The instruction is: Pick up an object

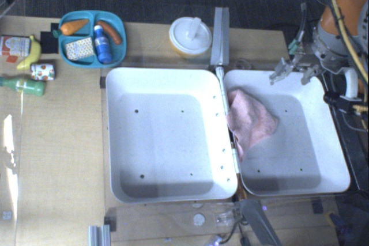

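Claw: the claw (pixel 293 71) hangs over the far rim of the right bin (pixel 331 141), at its back right corner; thin metal fingers (pixel 280 74) splay outward, spread apart with nothing between them.
Cloth: a pink cloth (pixel 250 121) lies crumpled in the right bin, pressed up against the left wall beside the divider.
Cloth to claw: the cloth sits nearer to us and to the left of the claw, apart from it, bare bin floor between them.
Long axis: the cloth runs roughly from the bin's far left corner toward the near side, its broader bulge pointing right toward the bin's middle.
Left bin: the left bin (pixel 115 141) stands just beside the right one.
Worktop: on the worktop (pixel 52 152) behind the bins sit a white lidded cup (pixel 190 36) and a blue tray (pixel 92 38) of toy food; a banana (pixel 31 53) and a green bottle (pixel 23 86) lie at far left.
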